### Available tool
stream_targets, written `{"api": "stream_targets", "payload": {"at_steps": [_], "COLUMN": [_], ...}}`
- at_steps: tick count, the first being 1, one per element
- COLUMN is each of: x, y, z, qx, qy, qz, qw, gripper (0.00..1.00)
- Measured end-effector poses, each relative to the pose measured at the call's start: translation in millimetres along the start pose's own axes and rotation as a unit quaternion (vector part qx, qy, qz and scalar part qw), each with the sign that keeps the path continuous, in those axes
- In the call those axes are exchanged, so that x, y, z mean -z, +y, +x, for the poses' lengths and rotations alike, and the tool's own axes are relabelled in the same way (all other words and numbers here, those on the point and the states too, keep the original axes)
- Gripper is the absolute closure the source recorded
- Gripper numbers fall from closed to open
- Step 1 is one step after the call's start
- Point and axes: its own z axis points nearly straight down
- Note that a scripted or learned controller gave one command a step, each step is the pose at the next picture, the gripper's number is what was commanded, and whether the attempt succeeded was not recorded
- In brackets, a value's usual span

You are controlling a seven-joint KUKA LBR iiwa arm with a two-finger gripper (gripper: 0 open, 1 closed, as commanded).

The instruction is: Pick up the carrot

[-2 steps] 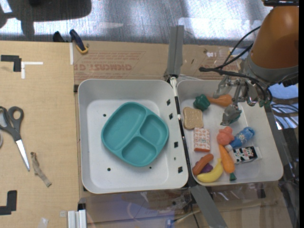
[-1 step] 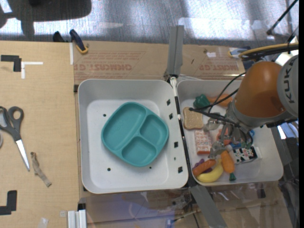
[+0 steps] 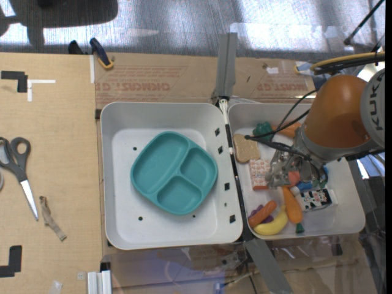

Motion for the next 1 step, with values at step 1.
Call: {"api": "stream_targets", "payload": {"at_steps": [1], "x": [82.8], "y": [42.9], "z": [6.6], "qx": [0.092], "qy": [0.009], "qz": [-0.002], "qw": [0.9957], "gripper": [1.00]}}
